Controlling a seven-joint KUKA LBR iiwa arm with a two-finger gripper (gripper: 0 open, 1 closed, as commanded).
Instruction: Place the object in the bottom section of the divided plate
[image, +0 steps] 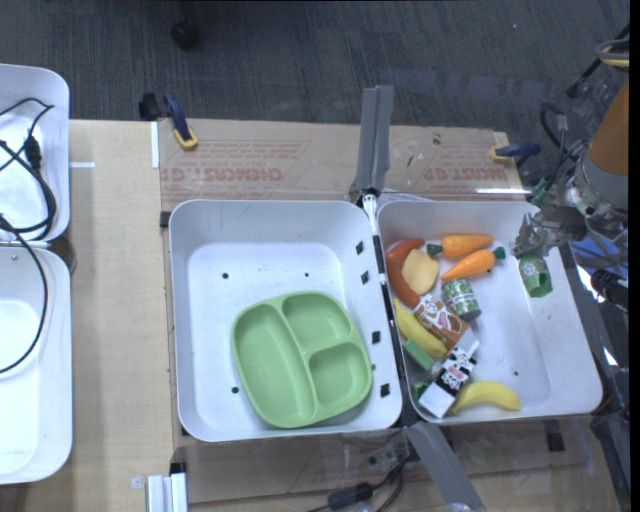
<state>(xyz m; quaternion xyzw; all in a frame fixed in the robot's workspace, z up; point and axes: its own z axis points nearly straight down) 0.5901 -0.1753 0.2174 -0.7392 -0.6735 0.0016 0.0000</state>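
- White left bin (200, 240) holds the green divided plate (300, 358), lying flat toward the bin's near-right part; plate has three sections, one long on its left, two smaller on its right.
- Grey divider post (375, 140) stands at the far end of the seam between the two bins.
- White right bin (560, 370) carries the loose pile along its left and far parts: an orange-and-yellow round piece (408, 270) at the left wall, two toy carrots (467, 244) side by side just beyond it, a small green can (460, 297) below the carrots.
- Nearer the front: a yellow banana (415, 330) along the left wall, a snack packet (440, 318) touching it, a black-and-white carton (448, 382), and a second banana (487, 397) at the near edge.
- Green bottle-like object (536, 276) sits at the far-right of the right bin, directly under the gripper (540, 238).
- Gripper hangs low over that green object, at or near contact; fingers blurred, cannot tell whether spread or closed on it.
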